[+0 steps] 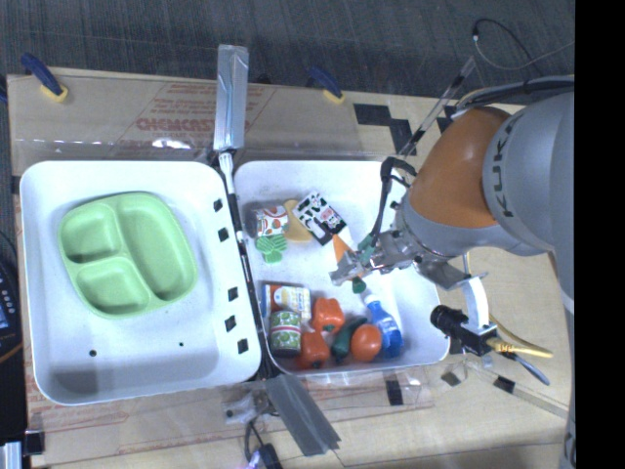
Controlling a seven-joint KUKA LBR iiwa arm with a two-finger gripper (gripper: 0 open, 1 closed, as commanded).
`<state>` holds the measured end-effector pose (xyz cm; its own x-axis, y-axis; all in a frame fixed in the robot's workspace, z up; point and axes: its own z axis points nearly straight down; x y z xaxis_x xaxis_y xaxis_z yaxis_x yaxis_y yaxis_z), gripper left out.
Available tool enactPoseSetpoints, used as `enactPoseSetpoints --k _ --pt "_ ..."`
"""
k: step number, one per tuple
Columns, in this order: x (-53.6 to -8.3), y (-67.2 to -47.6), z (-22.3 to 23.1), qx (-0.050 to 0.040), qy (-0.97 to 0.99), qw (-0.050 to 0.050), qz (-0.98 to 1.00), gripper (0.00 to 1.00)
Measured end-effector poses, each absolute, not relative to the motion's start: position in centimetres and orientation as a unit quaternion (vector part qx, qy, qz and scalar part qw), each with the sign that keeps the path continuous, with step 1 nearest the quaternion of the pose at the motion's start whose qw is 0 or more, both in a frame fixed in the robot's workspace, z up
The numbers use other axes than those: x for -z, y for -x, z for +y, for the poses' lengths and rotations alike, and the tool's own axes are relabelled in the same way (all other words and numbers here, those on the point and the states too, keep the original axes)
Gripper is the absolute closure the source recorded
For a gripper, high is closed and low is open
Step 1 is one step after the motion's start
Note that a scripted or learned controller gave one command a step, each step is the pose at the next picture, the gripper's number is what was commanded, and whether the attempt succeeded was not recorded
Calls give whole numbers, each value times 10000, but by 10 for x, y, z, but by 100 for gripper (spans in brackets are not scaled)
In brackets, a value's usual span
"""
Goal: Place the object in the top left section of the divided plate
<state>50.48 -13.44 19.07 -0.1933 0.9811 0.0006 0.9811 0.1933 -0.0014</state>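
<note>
A pale wooden worktop (547,399) against dark carpet carries two shallow white plastic bins side by side. I'll take the left white bin (49,360) as the landmark. Inside it, towards its upper left, lies the light green divided plate (127,252) with three sections, nothing resting in them.

Just right of that bin, across the shared rims, sits the right white bin (293,179), crowded with small things. Nearest the left bin stand a small can with a red and white label (270,223) and, below it, a green-labelled can (285,331) under a red and white packet (286,296). Further right lies a black and white patterned box (320,215), tilted. Along that bin's lower edge huddle red and orange plastic vegetables (329,332), touching one another, with a blue and white bottle (382,323) just beside them.

Farther right again, the grey arm with its orange band (459,179) leans over the right bin. Its end effector (354,267) hangs low above the bottle's top, near a small orange piece (341,247); I cannot tell whether it is open or closed, nor see anything gripped.
</note>
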Motion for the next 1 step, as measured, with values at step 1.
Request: enactPoseSetpoints --k 1 --pt "-132 -476 -210 -13 6389 21 -7693 100"
